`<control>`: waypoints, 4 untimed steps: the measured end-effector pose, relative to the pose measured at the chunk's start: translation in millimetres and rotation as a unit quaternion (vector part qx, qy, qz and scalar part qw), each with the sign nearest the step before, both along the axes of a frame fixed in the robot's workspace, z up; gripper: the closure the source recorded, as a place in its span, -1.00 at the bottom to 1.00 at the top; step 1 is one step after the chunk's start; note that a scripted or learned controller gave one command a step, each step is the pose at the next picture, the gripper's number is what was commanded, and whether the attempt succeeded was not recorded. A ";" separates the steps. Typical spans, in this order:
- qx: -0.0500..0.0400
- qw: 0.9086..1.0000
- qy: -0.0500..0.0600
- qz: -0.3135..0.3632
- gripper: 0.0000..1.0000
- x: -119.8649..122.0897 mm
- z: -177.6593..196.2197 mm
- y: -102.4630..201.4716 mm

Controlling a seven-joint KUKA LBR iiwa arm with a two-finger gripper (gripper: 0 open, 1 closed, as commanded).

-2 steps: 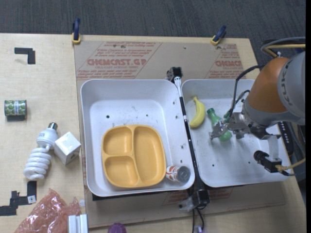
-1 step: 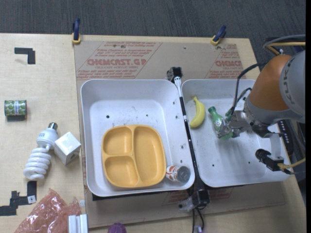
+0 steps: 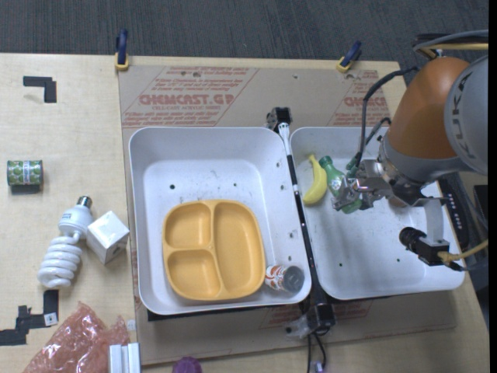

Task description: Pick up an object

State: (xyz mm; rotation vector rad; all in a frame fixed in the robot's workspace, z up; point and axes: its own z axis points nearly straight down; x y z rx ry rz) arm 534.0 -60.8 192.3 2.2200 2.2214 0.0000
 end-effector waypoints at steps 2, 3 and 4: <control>0.000 1.000 0.000 0.000 1.00 -32.7 6.4 13.3; 0.000 1.000 0.001 -0.001 1.00 -56.2 -0.4 7.7; 0.000 1.000 0.000 0.000 1.00 -48.8 -0.3 48.1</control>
